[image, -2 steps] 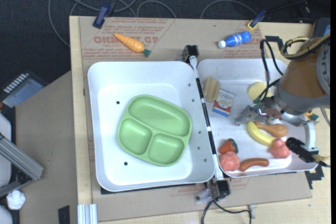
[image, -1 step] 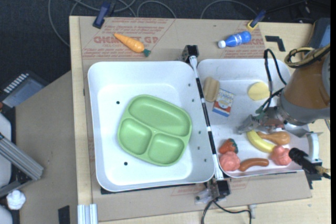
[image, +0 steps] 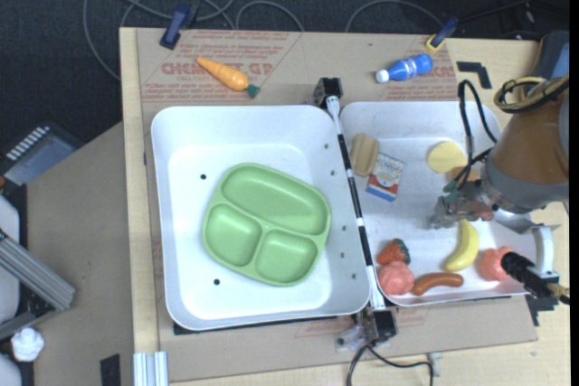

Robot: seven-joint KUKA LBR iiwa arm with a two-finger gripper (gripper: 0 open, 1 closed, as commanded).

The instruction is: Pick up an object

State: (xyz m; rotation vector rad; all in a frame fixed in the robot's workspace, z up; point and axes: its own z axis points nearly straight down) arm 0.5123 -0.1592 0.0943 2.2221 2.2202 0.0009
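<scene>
- Banana point(image: 463, 247) — yellow, lying in the right bin point(image: 412, 124) near its front edge, just below the gripper point(image: 455, 211).
- Camera view: arm reaching in from the right, orange band point(image: 534, 154) above the wrist, gripper low over the bin floor beside the banana's upper end.
- Cannot tell whether anything is pinched.
- Around the banana: sausage point(image: 438, 282) and tomato point(image: 393, 253) to its left, a pink-red round piece point(image: 492, 264) to its right.
- Farther back in the same bin: bread slice point(image: 365, 155), small carton point(image: 385, 176), pale yellow disc point(image: 446, 156).
- Left bin point(image: 181, 149) bearing a green divided plate point(image: 264, 224).
- On the board behind the bins — a toy carrot point(image: 226, 74) and a blue bottle point(image: 405, 69).
</scene>
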